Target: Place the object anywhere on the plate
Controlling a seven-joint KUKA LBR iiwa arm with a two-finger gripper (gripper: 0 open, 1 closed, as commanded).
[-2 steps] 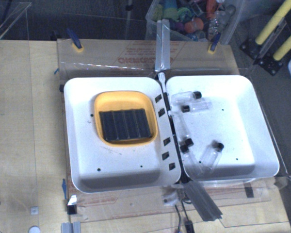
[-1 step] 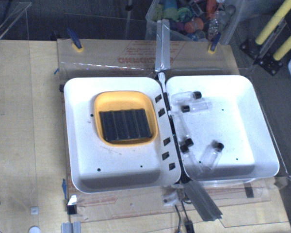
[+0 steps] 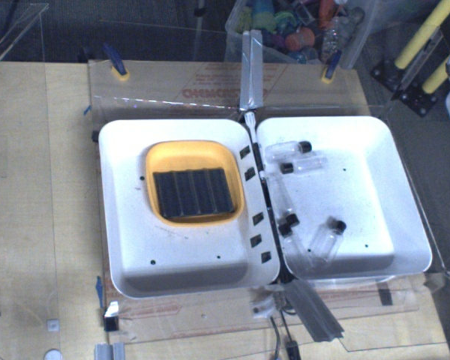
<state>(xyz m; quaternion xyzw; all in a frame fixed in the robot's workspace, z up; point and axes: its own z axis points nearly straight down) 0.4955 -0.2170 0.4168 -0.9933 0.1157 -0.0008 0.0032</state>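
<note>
A yellow plastic plate [image 3: 195, 156] with rounded corners lies flat in the left white bin. A dark ridged rectangle [image 3: 193, 193] rests on it. Four small clear bottles with black caps [image 3: 326, 236] lie on their sides in the right bin.

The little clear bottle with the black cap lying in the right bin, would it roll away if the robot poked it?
Probably: the clear bottle lies on its side and looks round, so it may roll. Its smooth, see-through body could be slippery to pinch. It looks empty, so likely light.
</note>
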